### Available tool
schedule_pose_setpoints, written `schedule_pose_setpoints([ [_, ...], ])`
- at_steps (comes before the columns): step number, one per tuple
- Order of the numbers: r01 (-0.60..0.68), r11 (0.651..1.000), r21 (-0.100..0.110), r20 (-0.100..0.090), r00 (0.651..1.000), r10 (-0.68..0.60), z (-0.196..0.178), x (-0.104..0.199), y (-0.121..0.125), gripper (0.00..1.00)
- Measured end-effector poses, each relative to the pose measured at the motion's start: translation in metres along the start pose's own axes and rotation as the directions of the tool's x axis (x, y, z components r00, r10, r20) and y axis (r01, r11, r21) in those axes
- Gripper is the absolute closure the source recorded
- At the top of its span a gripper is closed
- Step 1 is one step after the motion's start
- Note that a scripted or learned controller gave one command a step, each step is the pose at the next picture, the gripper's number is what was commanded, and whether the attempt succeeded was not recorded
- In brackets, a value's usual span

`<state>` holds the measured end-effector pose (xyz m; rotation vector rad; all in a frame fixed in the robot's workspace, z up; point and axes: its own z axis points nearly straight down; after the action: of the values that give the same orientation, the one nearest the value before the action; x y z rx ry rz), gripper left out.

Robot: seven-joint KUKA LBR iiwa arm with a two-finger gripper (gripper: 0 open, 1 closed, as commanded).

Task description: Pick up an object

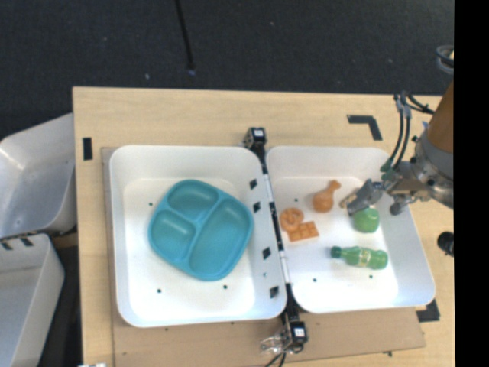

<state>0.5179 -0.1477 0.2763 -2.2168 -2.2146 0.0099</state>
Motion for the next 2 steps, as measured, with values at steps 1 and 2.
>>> schedule_pose_setpoints([
  [1,0.003,1.0,-0.012,0.002,1.0,-0.003,-0.006,0.0,0.002,0.0],
  [2,0.001,1.0,-0.007,0.002,1.0,-0.001,0.05,-0.006,-0.006,0.0],
])
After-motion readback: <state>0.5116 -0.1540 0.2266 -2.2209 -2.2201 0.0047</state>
